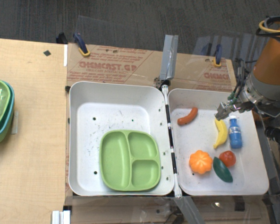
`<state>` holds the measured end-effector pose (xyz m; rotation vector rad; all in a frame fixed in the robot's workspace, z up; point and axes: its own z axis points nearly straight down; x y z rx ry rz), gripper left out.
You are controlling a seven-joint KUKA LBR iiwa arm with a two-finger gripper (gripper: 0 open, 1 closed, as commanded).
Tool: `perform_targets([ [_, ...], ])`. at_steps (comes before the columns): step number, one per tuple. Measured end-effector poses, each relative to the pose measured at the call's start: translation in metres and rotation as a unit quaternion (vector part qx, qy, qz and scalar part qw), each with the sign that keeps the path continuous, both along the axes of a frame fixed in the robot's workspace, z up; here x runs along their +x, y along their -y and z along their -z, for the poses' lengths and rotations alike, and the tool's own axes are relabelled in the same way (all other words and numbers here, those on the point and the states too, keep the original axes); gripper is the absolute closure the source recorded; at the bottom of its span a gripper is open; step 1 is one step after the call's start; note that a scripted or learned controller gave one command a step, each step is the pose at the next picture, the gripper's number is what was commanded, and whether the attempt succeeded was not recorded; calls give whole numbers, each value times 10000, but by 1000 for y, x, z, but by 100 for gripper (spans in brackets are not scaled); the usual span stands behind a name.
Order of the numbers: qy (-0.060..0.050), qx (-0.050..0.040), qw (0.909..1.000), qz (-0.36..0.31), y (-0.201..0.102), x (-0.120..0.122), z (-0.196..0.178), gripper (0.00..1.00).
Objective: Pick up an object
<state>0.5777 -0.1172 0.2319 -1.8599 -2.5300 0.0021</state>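
near left, a green tray [130, 159] sits in the left bin [77, 129]. the right bin [249, 184] holds an orange [201, 162], tomato [227, 158], banana [220, 132], bottle [235, 133], sausage [187, 115]. farther back the gripper [228, 108] hovers above the banana's top, holding nothing; its opening i can't tell. approach step; next, lower squarely onto one item.

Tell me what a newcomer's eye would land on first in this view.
The green divided plate stands out first, lying in the left bin toward its near edge. Next comes the cluster of toy food in the right bin: an orange, a banana, a sausage and a blue bottle. The gripper hovers just above the banana's far end.
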Motion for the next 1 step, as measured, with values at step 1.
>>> perform_targets([
  [1,-1,0,9992,-408,-69,12,41,100],
])
